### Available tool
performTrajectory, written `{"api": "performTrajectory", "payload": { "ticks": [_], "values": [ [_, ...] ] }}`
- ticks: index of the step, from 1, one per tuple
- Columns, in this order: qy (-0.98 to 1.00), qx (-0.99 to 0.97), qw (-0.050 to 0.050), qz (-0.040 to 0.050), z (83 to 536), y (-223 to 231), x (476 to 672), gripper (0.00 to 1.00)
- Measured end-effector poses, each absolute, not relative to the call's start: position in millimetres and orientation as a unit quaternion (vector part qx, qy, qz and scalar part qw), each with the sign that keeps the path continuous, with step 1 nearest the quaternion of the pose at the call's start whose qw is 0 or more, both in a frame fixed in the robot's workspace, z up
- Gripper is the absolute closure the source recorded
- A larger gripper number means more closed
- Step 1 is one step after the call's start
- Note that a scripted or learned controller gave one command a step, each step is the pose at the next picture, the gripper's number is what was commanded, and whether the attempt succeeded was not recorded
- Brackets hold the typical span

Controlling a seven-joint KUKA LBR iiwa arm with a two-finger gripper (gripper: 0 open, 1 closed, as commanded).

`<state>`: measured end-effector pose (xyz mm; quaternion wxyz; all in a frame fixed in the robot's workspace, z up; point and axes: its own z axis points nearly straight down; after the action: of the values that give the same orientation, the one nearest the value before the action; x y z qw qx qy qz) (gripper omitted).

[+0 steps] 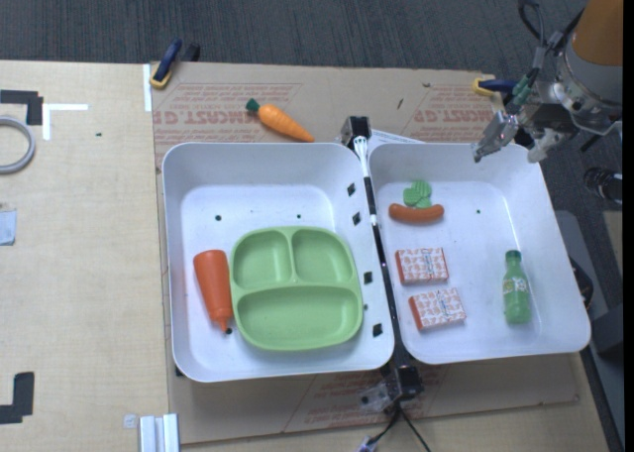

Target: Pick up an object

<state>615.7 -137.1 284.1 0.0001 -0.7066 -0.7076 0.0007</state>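
My gripper (510,150) hangs over the back right corner of the right bin (555,242), open, with nothing between its fingers. Below it in that bin lie a toy sausage (416,211) with a green piece (417,191) touching its far side, two red-and-white boxes (421,265) (437,308), and a green bottle (515,287) on its side near the right wall. The sausage lies left of and nearer the camera than the gripper.
The left bin (183,202) holds a green divided plate (297,286) and an orange cylinder (212,286) by its left wall. A toy carrot (280,120) lies on the cardboard behind the bins. A blue clamp (165,61) sits at the cardboard's back left corner.
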Motion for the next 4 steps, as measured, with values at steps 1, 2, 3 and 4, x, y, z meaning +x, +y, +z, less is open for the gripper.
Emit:
{"api": "performTrajectory", "payload": {
  "ticks": [1, 2, 3, 4],
  "values": [
    [-0.729, -0.685, 0.0, 0.0006, 192.0, -83.8, 618.0, 0.0],
    [-0.767, -0.642, 0.0, 0.0004, 114.2, -96.1, 621.2, 0.0],
    [-0.766, -0.643, 0.0, 0.0003, 123.9, -96.7, 621.5, 1.0],
    [-0.744, -0.669, -0.001, 0.0001, 293.7, -112.4, 599.6, 1.0]
  ]
}}
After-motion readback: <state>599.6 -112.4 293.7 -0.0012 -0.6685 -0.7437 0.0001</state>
